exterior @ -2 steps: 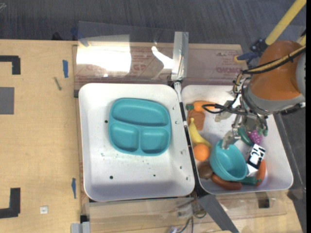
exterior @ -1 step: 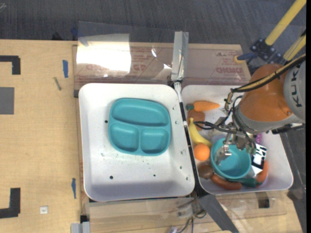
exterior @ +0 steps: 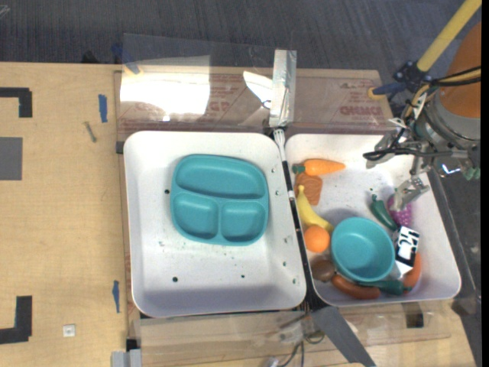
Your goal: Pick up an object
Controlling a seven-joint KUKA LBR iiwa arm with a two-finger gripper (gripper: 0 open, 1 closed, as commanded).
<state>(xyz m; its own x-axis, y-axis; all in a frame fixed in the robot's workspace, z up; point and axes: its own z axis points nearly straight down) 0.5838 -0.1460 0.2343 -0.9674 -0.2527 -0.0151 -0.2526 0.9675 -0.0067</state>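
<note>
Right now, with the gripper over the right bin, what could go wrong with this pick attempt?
1. The gripper hangs over the bin's far right, beside the purple and green item; that item is small and thin, so a grasp there may slip.
2. The banana, orange and teal bowl lie packed together, so a descent there could nudge neighbours.
3. Items under the bowl's rim are partly hidden.
</note>
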